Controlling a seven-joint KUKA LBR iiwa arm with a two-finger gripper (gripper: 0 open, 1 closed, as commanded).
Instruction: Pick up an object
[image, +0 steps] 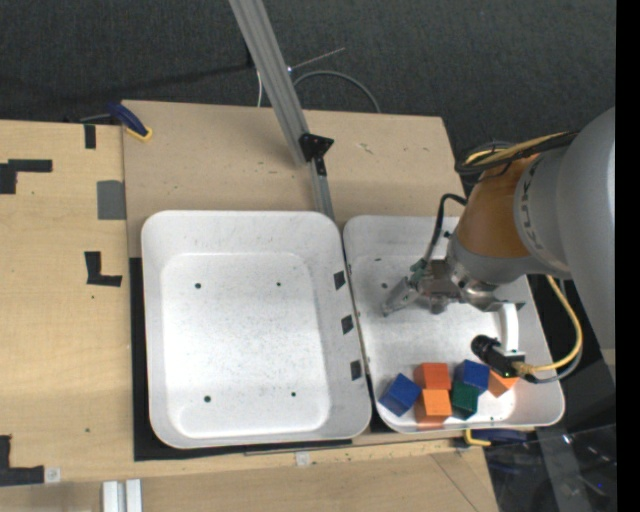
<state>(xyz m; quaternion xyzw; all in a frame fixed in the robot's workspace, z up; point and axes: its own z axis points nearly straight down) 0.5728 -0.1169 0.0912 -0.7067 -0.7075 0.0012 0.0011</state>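
**Coloured blocks clustered at the near edge of the right bin**

Plywood worktop (250, 160) carries two shallow white bins side by side; the left bin (160, 300) sits beside the right bin (390, 240), their rims touching. The grey arm (560, 210) with its orange band reaches in from the right; its hand (400, 297) hangs over the middle of the right bin, fingers spread apart with nothing between them. Well apart from the hand, at the bin's near edge, lie a blue block (400, 393), two orange blocks (434, 389), another blue block (472, 375) and a green block (464, 400), packed close together.
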